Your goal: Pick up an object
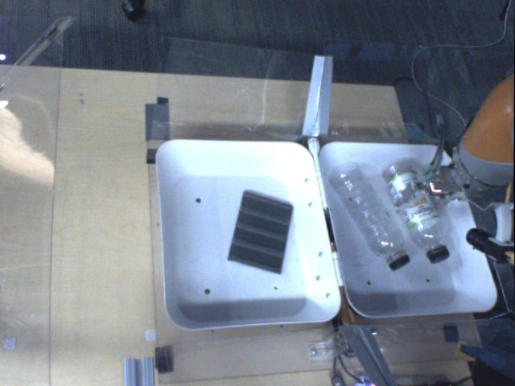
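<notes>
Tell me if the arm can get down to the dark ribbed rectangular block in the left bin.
Probably yes: the dark ribbed rectangular block lies alone and flat in the left white bin, uncovered from above.

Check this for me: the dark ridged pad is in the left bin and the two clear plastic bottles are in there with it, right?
Not quite. The camera view shows the bottles in the right bin; the dark ridged pad lies alone in the left bin.

My bench (96, 215) is pale wood, with dark carpet (241, 14) beyond its far edge. A metal bar (319, 95) stands at the far side between the bins. Cables (438, 79) trail at far right. Small dark brackets (157, 123) sit by the left bin's corners.
</notes>
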`<move>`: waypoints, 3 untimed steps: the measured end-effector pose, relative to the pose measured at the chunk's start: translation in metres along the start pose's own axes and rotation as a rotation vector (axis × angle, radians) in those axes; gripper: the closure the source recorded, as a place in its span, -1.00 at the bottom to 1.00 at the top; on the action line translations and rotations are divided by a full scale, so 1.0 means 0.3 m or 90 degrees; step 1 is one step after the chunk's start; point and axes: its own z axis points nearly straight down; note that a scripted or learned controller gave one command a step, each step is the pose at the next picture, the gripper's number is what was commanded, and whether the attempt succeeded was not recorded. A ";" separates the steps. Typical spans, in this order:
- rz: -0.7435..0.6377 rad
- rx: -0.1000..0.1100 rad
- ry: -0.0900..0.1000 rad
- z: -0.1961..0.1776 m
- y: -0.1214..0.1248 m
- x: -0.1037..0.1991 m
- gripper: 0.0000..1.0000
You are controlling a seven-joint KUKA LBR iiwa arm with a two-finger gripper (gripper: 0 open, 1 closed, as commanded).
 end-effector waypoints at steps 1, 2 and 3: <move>-0.050 -0.004 -0.002 0.108 0.116 -0.003 -1.00; -0.052 -0.007 -0.003 0.066 0.123 -0.001 1.00; -0.108 -0.004 -0.001 -0.174 0.221 0.144 1.00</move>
